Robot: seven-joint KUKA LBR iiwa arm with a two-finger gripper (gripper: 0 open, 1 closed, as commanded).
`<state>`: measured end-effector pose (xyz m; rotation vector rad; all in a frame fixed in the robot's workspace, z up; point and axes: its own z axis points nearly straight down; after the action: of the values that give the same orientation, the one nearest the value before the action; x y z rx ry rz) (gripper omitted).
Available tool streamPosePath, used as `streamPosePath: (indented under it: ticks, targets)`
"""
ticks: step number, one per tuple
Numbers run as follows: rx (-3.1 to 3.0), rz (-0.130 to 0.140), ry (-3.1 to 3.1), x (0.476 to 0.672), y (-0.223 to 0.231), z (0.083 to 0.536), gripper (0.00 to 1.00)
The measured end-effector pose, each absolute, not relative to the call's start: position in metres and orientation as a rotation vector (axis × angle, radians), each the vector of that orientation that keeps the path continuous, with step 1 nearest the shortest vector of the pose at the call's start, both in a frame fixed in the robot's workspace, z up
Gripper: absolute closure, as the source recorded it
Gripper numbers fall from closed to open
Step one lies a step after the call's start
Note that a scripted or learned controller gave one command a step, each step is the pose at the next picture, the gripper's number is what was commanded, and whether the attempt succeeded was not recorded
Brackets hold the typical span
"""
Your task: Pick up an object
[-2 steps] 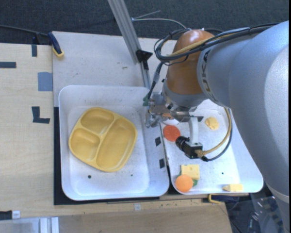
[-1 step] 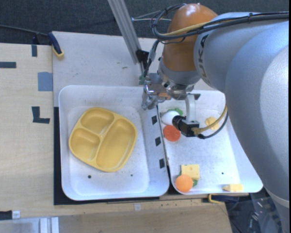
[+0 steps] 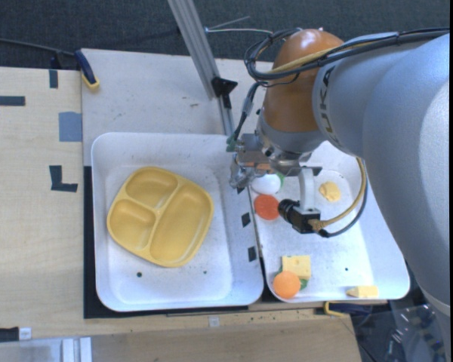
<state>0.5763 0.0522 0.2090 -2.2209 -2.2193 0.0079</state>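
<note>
Broadly, my grey arm (image 3: 392,119) takes up the table's right side, with the orange band (image 3: 298,78) above the wrist sitting over the top end of the right bin (image 3: 385,266). Next in size is the left bin (image 3: 113,277), which carries a yellow divided plate (image 3: 160,215) lying flat, a little tilted toward the bin's lower right corner. The right bin sits just beside it, their rims touching along the middle.

My end effector (image 3: 266,173) hangs low over the upper left part of the right bin, close to the shared rim. How wide it stands I cannot tell (the wrist and cabling cover it from above), and I see nothing gripped in it.

A white round object (image 3: 269,182) lies right under it, with a red ball (image 3: 266,207) just below that. A pale yellow piece (image 3: 330,191) rests near the bin's middle. Toward the table's near edge lie a yellow block (image 3: 296,265), an orange ball (image 3: 287,284) touching it, and a small yellow wedge (image 3: 362,292) at the lower right corner.
</note>
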Motion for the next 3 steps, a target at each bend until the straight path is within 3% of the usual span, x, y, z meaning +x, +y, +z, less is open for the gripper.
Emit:
streamPosePath:
  ticks: [1, 2, 3]
  targets:
    - [-2.218, -0.003, -2.226, 0.624, 0.076, 0.221, 1.0]
    - [-2.22, 0.012, -2.216, 0.577, 0.049, 0.186, 1.0]
    - [-2.217, 0.0, -2.223, 0.561, 0.063, 0.213, 1.0]
